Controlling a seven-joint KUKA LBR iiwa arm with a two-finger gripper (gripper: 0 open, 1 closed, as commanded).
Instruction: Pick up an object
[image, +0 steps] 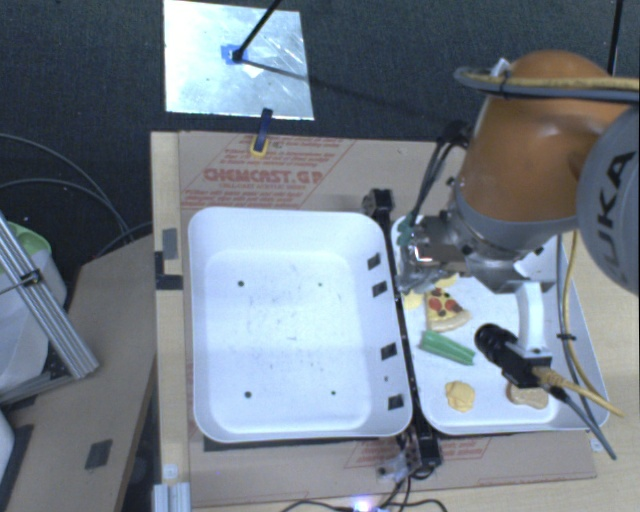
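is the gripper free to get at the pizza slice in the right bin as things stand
Probably yes. The gripper hangs just above the pizza slice, which lies uncovered in the right bin; the green piece lies apart below it.

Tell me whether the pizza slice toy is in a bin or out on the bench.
In: the triangular pizza slice toy lies flat on the floor of the right white bin, beside the green stick.
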